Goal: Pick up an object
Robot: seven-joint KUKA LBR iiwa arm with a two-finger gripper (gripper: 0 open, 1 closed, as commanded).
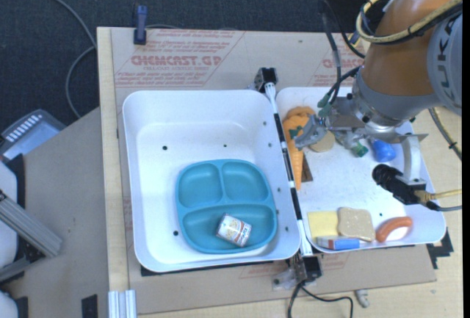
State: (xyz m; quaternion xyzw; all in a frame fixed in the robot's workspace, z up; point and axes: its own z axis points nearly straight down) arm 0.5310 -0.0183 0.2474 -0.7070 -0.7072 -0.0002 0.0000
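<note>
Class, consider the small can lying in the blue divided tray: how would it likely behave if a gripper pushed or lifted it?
The small can lies on its side in the blue divided tray, so it would probably roll. It looks rigid and likely light. Its curved, glossy surface may slip.

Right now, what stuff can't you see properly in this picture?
- The fingers: in the camera view they are small and dark against the orange things, so open or shut is unclear.
- The right bin: the arm covers its far right part.
- The small can on the blue plate: label too small to read.
- The blue thing: partly under the arm.
</note>
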